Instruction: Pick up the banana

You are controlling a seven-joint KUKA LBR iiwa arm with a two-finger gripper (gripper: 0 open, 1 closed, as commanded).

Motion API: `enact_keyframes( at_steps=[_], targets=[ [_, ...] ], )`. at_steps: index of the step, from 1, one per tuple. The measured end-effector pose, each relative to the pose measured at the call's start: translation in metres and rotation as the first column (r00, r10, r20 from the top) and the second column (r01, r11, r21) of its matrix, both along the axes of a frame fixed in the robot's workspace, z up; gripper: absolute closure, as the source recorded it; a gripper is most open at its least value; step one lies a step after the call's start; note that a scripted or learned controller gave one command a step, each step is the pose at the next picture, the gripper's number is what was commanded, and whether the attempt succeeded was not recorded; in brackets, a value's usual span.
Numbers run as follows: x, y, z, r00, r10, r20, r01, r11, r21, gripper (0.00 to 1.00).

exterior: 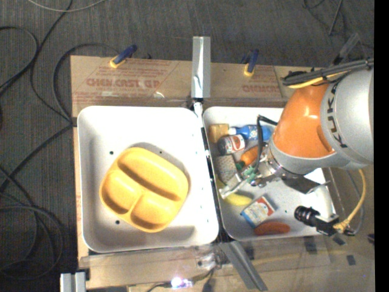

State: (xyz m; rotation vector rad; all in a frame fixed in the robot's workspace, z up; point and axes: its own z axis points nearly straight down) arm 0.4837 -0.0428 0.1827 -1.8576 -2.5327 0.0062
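Your gripper (254, 174) sits low in the right bin (316, 221), mostly buried under the orange wrist band (304, 129); you cannot tell how its tips stand. The banana (238, 198) shows as a small yellow patch just below-left of the gripper, partly hidden. Near it: a blue-and-red packet (258, 210), a red item (272, 228), a bottle (242, 141). The left bin (91, 163) holds a yellow divided tray (144, 187).

Cardboard-topped bench (91, 81), two white bins (88, 163) side by side
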Motion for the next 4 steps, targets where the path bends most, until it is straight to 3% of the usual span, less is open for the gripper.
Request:
enact_keyframes(
  at_steps=[1,2,3,4],
  targets=[
    [0.009,-0.016,0.000,0.984,-0.178,-0.002,0.178,0.984,0.000,0.00],
    [0.003,-0.063,-0.094,0.972,-0.236,0.011,0.236,0.972,0.004,0.00],
    [0.003,-0.062,-0.085,0.972,-0.235,0.010,0.235,0.972,0.005,1.00],
    [0.052,0.010,0.088,0.977,-0.213,0.001,0.213,0.977,-0.002,1.00]
  ],
)
